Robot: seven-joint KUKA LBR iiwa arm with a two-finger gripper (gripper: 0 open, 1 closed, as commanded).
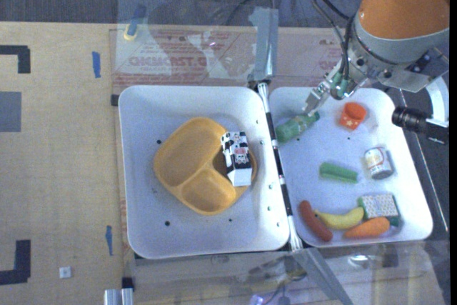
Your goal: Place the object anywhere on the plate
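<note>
Your 2 white bins sit side by side. In the left bin (143, 225), the yellow plate (187, 157) has 3 compartments, and a black-and-white milk carton (238, 158) lies on its right edge, partly over the rim.

Your gripper (314, 102) hangs over the upper left of the right bin (414, 175), just above a green bottle (295, 127); nothing sits between its fingers, and whether they are spread or closed is not readable.

Also in the right bin: an orange pepper (353, 115), a can (378, 162), a green bean pod (338, 172), a sausage (315, 221), a banana (343, 218), a carrot (370, 228) and a sponge (379, 206).
</note>
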